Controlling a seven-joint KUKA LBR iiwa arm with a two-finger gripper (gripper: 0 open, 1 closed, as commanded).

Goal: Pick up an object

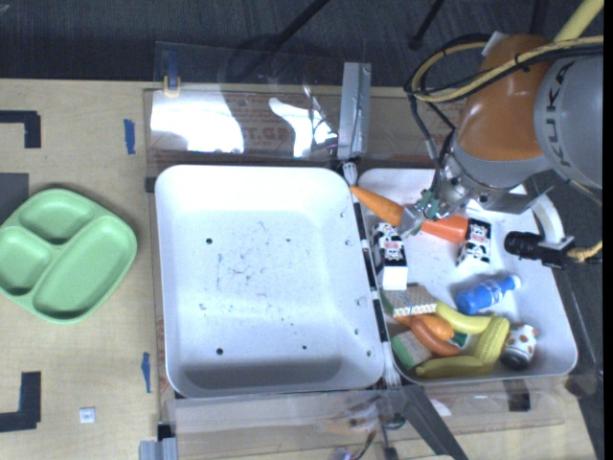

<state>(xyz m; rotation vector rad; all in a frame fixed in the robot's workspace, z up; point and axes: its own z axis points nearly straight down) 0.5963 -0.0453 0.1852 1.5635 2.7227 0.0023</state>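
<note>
The right bin (556,319) holds a jumble of small items. A long orange carrot (372,202) lies at its upper left, its thick end (445,228) pointing right. My gripper (422,213) hangs right over the middle of the carrot, hiding that part; whether it touches the carrot is unclear. Just below are two black-and-white cow-print cartons (390,246) (475,241) and a white block (395,278). Lower down lie a blue bottle (485,293), a banana (458,318), a yellow corn cob (479,349) and a small ball (520,343).
The left bin (259,276) stands beside the right one, a raised rim between them. A green divided plate (62,252) rests on the bench at far left. A clear panel (249,123) stands behind the left bin. Cables loop above the arm (508,113).
</note>
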